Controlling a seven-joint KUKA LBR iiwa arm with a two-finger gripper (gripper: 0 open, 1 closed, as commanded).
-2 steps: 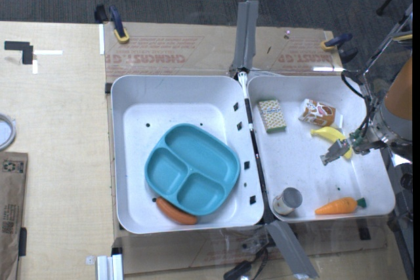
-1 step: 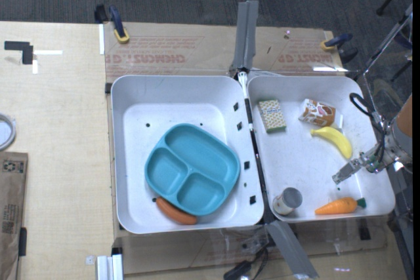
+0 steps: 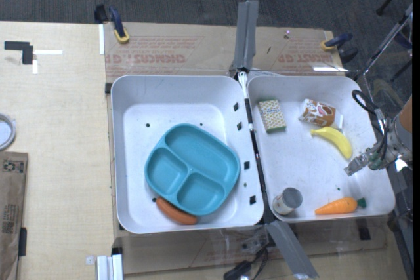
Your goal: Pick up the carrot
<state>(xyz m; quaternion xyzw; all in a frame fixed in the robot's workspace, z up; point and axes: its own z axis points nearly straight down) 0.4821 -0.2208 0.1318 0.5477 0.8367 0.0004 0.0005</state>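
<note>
Two white bins (image 3: pixel 121 141) sit side by side. Carrot (image 3: pixel 338 206) lies at 5 o'clock in the right bin; my gripper (image 3: pixel 367 160), grip state indiscernible, hovers at 3 o'clock.

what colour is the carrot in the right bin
Orange, with a small green tip at its right end; the carrot shows best in the camera view, near the bin's front edge.

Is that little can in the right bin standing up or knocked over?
Upright, it seems: the can shows its round top to the overhead camera, standing near the bin's front edge, left of the carrot.
</note>
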